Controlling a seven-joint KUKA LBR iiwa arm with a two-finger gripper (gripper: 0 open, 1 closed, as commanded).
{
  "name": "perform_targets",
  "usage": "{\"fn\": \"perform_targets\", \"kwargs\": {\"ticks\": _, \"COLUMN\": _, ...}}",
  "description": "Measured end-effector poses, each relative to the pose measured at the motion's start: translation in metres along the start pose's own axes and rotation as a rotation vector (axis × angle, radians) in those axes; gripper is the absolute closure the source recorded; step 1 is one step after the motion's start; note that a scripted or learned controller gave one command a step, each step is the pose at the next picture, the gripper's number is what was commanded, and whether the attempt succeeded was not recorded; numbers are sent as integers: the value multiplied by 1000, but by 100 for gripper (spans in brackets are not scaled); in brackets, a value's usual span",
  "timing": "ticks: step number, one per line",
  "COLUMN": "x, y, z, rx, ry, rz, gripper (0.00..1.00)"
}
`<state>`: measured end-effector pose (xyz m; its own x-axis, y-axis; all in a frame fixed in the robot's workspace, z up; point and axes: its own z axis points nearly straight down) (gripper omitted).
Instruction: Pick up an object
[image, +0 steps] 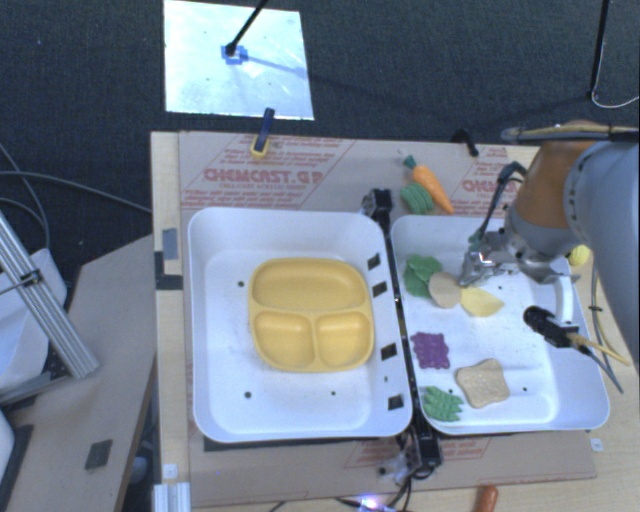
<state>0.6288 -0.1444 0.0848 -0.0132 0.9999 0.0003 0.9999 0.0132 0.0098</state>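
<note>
Two shallow white bins sit side by side on the tabletop (300, 160). The left bin (215, 300) carries a yellow divided plate (308, 312), with its single large compartment on the far side and two smaller compartments on the near side.

The right bin (570, 395) holds a scatter of toy food. A green leafy piece (421, 268) lies at its far left, touching a tan round slice (443, 290) just to its near right. A yellow wedge (482, 302) lies beside that slice, its long axis running left to right with the thinner tip pointing right. A purple grape cluster (431, 349) lies nearer, and a toast slice (483, 382) sits near the front wall, tilted so its long axis runs from near left to far right. A second green piece (441, 402) lies just left of the toast.

The end effector (478, 265) hangs over the far part of the right bin, just above the tan slice and the yellow wedge; whether it is wide or narrow cannot be told from here.

A toy carrot (430, 182) lies on the tabletop beyond the right bin, its point aimed to the near right and its green top to the far left.
</note>
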Motion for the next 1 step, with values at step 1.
{"fn": "perform_targets", "kwargs": {"ticks": 1, "x": -66, "y": 42, "z": -28, "rx": -1, "ry": -5, "rz": 11, "gripper": 100}}
